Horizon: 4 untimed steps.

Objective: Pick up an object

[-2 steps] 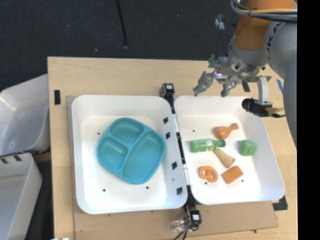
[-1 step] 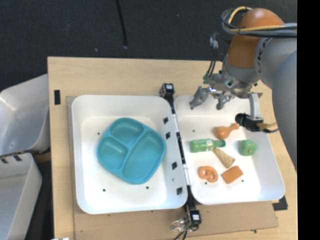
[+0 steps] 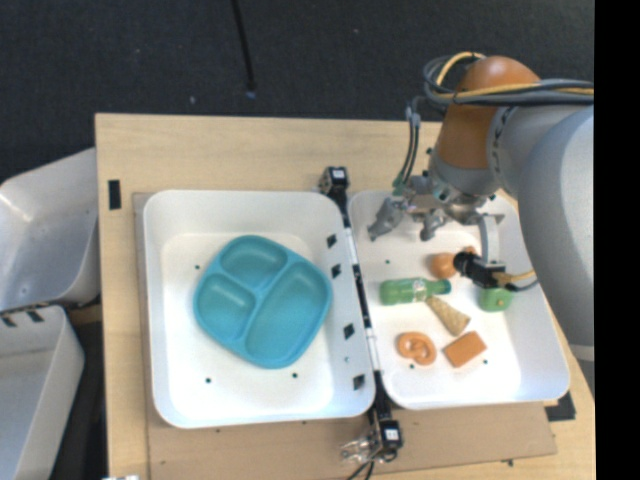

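- Green bottle [image 3: 412, 289] is the nearest thing to pick. I see it lying on its side near the middle of the right-hand bin [image 3: 520, 368].
- My arm [image 3: 550, 168] comes in from the right of the view, and its orange band [image 3: 465, 143] sits over the far edge of that bin.
- The wrist points down, so the gripper [image 3: 405, 226] hangs over the far left part of the right-hand bin.
- Its two fingers [image 3: 381, 225] are spread apart, and I see nothing between them.
- The bottle lies lower in the view than the gripper and apart from it, with bare white floor between the two.
- A small orange lump [image 3: 441, 264] sits just above the bottle's right end, also apart from the fingers.
- A tan wedge [image 3: 449, 314] lies just below the bottle, and a small green thing [image 3: 494, 299] is to the right of it.
- At the near end of the bin I see an orange pretzel [image 3: 416, 347] and an orange block [image 3: 465, 349] side by side — the farthest things from the gripper.
- The left-hand bin [image 3: 160, 268] holds a blue plate [image 3: 262, 300] with three parts.
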{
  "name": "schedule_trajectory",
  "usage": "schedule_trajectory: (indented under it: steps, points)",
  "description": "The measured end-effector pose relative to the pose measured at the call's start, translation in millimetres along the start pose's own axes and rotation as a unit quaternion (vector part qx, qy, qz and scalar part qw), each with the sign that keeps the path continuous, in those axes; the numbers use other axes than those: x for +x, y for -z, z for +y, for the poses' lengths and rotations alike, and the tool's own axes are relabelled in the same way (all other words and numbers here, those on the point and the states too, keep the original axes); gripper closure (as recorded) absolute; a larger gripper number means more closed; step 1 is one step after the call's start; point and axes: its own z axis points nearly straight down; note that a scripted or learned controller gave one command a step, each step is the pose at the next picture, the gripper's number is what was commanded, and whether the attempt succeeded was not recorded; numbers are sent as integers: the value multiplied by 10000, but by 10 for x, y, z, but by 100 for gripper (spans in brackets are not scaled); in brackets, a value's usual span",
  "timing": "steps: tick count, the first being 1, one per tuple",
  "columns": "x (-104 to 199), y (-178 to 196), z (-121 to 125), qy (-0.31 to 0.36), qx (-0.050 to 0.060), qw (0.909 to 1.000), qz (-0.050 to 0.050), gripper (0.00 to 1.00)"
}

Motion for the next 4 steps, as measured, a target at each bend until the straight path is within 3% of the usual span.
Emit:
schedule_trajectory:
  steps: [1,2,4]
  points:
    - [-18,-223,-3,-11,-16,10000,-2,0]
    - [-21,-125,4,-16,-19,10000,4,100]
    - [-20,920,123,25,-55,10000,12,100]
